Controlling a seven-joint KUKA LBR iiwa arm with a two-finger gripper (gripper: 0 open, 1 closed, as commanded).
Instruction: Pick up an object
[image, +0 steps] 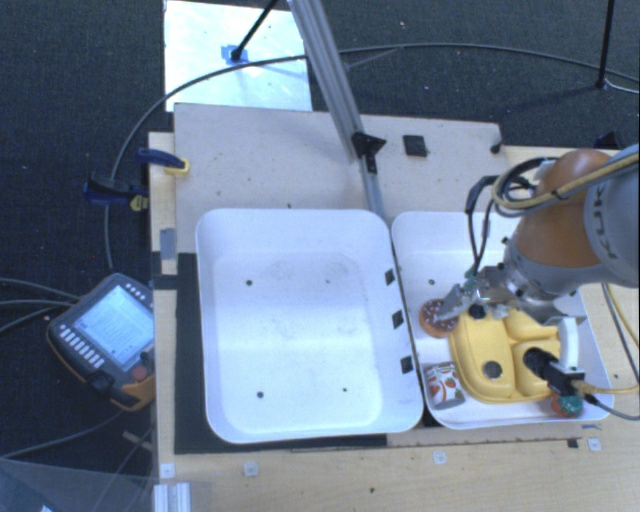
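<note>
Yellow object (497, 356) lies partly hidden under the hand (470, 300), whose grip state is unclear.

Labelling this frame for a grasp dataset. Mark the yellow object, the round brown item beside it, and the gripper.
yellow object (497, 352): camera view, on its broad yellow top face.
round brown item (434, 319): camera view, at the middle of the disc.
gripper (462, 300): camera view, at its tip, beside the disc.

Bright even light from above, left white bin (300, 330) nearly overexposed, glare on pale sheet (240, 55) at top, soft weak shadows, dark floor (70, 90) grainy, whole picture slightly soft, low resolution, edges not visibly distorted
</note>
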